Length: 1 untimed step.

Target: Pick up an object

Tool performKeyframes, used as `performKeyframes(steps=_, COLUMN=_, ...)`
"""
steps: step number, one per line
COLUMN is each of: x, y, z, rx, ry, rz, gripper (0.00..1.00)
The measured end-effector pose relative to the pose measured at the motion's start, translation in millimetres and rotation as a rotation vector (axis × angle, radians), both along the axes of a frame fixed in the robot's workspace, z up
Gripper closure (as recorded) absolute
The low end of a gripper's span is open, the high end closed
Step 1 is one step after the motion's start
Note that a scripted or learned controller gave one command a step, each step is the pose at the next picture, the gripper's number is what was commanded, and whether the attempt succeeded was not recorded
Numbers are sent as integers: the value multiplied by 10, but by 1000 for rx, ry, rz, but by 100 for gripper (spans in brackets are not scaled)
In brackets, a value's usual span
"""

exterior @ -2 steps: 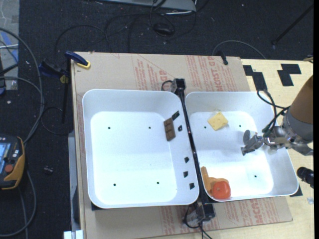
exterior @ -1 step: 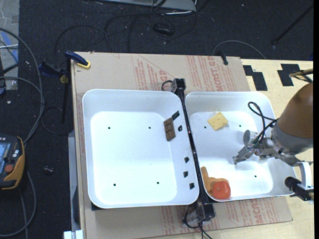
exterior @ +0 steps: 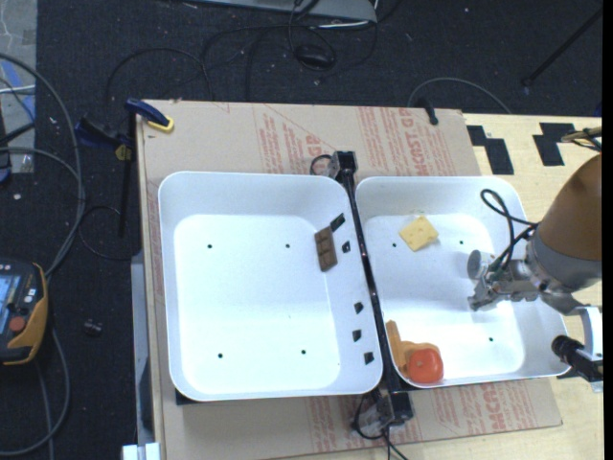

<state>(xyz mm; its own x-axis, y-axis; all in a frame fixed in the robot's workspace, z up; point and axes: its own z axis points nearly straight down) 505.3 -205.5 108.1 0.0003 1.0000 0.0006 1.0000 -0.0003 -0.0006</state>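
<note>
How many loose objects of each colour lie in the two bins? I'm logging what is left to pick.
Brown: 1, the brown block in the left bin.
Yellow: 1, the yellow piece in the right bin.
Orange-red: 1, the orange-red object in the right bin's near corner.
Total: 3

The arm [exterior: 575, 228] reaches in from the right, wrist bent downward. Its gripper [exterior: 484, 284] points left, hanging low.
</note>
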Motion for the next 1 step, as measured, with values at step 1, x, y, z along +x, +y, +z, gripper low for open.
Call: performKeyframes(steps=1, x=-66, y=-65, z=557, rx=-2, ry=-5, rz=0, gripper=100)
